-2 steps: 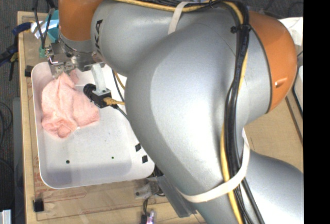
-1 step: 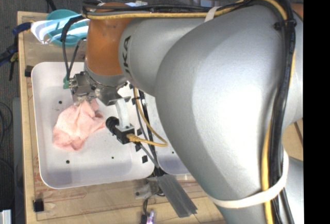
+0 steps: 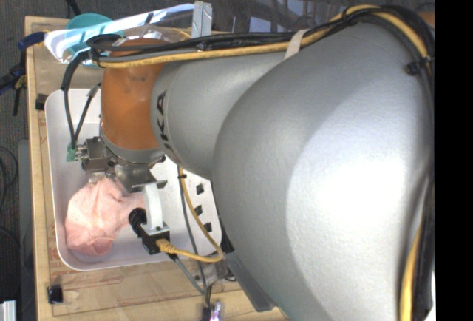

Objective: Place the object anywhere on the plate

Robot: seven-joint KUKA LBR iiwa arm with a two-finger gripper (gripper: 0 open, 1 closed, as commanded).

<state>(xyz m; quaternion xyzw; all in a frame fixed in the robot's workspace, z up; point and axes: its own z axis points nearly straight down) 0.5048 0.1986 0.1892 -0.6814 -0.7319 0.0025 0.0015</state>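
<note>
A: So where is the object right now?

B: Well, the pink object (image 3: pixel 94 220) lies in the near-left corner of the white bin (image 3: pixel 59 134), soft and lumpy, like crumpled cloth or a plush lump, touching the bin wall on its left side.

A: And the gripper (image 3: pixel 122 177)?

B: It hangs right at the object's upper right edge, under the orange band (image 3: pixel 129 109) of the arm (image 3: pixel 310 157). Whether it is wide, narrow or clamping the pink thing, I cannot tell; the wrist hardware covers that spot.

A: Why is the arm so low and far over?

B: My guess is it has to reach the corner where the object sits, so the big smooth grey casing spans most of the bin. A yellow cable (image 3: pixel 199 49) runs along the top of it.

A: Any plate?

B: I cannot make one out. Something teal (image 3: pixel 87 22) with a shiny wrap sits beyond the bin, on the wooden tabletop (image 3: pixel 111 286)
</note>
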